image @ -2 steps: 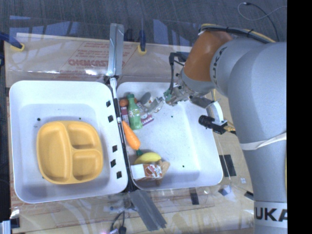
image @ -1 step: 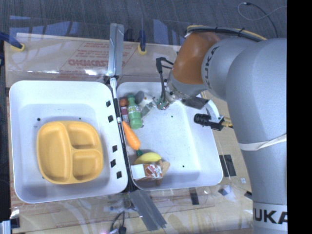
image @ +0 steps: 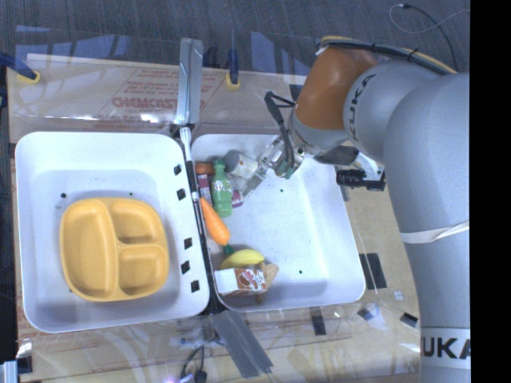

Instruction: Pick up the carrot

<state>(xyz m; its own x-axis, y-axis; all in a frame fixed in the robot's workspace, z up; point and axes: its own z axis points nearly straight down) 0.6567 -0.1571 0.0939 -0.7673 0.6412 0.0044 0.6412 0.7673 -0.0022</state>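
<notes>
The carrot [image: 215,223] lies by the green bottle [image: 222,196]. The claw [image: 254,179] sits beside the bottle; I cannot tell its grip.

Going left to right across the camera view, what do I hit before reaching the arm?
Yellow divided tray in the left bin → carrot along the right bin's left wall → gripper, near the bin's far end → grey arm. The bottle, banana and packet overlap the carrot's column, so I've left them out.

Tool [image: 254,179] fingers too small to tell; arm [image: 431,174] cut off right
</notes>
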